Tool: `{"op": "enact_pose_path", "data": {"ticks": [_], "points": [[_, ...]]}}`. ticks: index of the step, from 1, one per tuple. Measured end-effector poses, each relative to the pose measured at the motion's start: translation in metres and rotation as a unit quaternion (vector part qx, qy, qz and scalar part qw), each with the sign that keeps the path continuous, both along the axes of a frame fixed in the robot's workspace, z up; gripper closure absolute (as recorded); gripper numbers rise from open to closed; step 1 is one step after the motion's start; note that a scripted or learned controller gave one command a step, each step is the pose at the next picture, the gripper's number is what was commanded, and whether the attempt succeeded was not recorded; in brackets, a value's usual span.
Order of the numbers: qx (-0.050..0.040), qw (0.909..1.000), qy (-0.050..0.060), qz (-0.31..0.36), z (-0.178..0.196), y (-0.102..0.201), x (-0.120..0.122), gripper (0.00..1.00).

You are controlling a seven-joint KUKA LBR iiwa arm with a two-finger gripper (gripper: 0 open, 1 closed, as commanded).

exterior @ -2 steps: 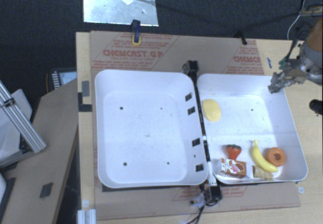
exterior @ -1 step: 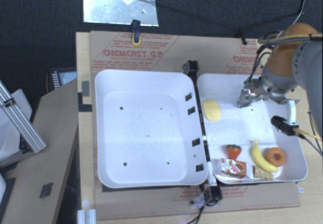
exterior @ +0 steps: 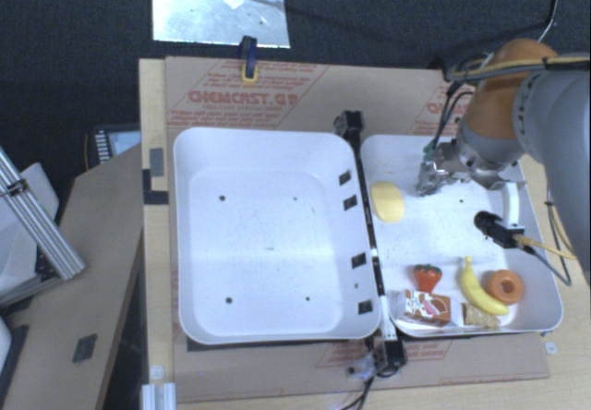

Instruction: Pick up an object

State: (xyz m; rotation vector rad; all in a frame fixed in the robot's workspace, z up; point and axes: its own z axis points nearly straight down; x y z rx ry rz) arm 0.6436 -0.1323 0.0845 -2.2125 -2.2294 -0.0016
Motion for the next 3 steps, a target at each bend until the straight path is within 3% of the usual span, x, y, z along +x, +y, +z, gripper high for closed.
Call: {"op": "enact_pose_path", "data": {"ticks": [1, 2, 3], "points": [[0.0002, 1.0, 0.0, 0.001, 0.0, 0.046, 0.006, 1.0], [-0.0024, 1.0, -0.003, -0.006, 0.001, -0.038, 0.017, 1.0], [-0.0008, 1.0, -0.001, -0.001, 0.0, -0.015, 0.014, 1.0]]}}
